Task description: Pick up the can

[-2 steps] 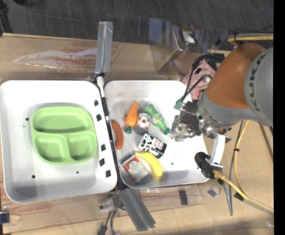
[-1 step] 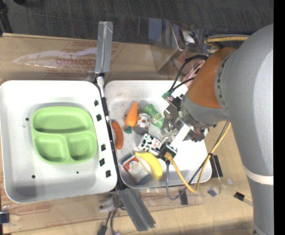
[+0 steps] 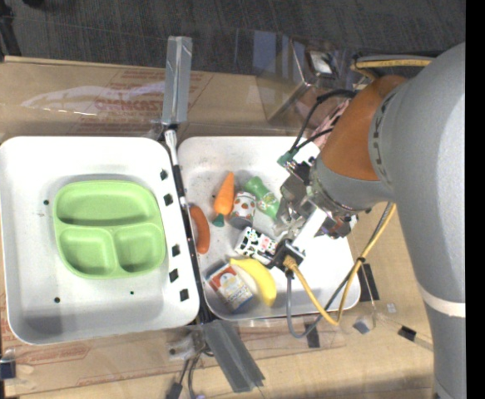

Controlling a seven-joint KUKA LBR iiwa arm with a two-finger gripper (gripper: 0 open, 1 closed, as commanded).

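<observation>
Tray (image 3: 107, 227) in left bin (image 3: 24, 293)

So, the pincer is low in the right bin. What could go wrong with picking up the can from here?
1. The can looks crowded between the carrot and a green item, so the pincer may catch or push a neighbour instead.
2. The pincer seems to sit beside the can, nearer the black-and-white block. Closing there would probably take the wrong thing, or nothing.

Smooth white plastic left bin (image 3: 26, 289); matt green plastic tray (image 3: 101, 209).
</observation>
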